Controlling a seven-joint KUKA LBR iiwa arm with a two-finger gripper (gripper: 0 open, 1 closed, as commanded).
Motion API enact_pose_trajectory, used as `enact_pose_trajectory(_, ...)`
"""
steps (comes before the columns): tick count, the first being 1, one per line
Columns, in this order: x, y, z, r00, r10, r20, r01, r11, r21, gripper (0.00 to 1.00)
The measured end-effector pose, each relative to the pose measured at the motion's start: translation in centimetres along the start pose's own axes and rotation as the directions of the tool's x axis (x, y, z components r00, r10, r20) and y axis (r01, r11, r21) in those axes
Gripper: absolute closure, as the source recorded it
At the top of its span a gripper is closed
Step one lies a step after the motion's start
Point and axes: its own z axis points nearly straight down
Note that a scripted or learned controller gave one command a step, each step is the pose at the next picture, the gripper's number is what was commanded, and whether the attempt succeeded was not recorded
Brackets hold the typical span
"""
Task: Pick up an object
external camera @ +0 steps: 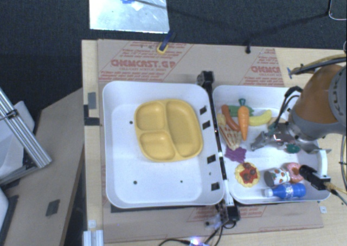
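Nearest the camera, along the front wall of the right bin (271, 200), lie a blue bottle (286, 191) on its side, a white and red toy (277, 175), a pink doughnut (293, 169) and a round pizza toy (247, 174), all close together. Just beyond them the jaws reach in from the right, low over the middle of this bin and pointing toward the divider between the two bins. The metal tips are too small and blurred to tell whether they stand open or closed, and nothing can be seen held in them. No one object is set by the task, so the choice likely falls to what lies ahead of the tips. A flat purple piece (236, 154) lies ahead and a little nearer the camera, and a ridged tan piece (231, 136) almost straight ahead, hard by the divider. Farther back, the orange carrot (243, 120) lies with its long axis running front to back, green top away from the camera. A red strip (229, 117) sits beside it, and a yellow banana (260, 117) lies crosswise just behind the tips. The carrot looks the best offer, its long axis lying across the line of reach, though the close neighbours could get in the way. The left bin (119, 147) holds a yellow divided plate (167, 130), well apart from the jaws. Both bins sit on the board-covered surface (217, 60), and the grey arm (320, 104) rises at the far right.
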Motion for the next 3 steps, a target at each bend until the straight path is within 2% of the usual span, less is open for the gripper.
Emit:
enact_pose_trajectory(1,-0.1,0.2,-1.4,1.0,0.0,0.002,0.0,1.0,-0.006,1.0)
enact_pose_trajectory(3,-0.1,0.2,-13.7,1.0,-0.003,0.004,0.003,1.0,-0.011,1.0)
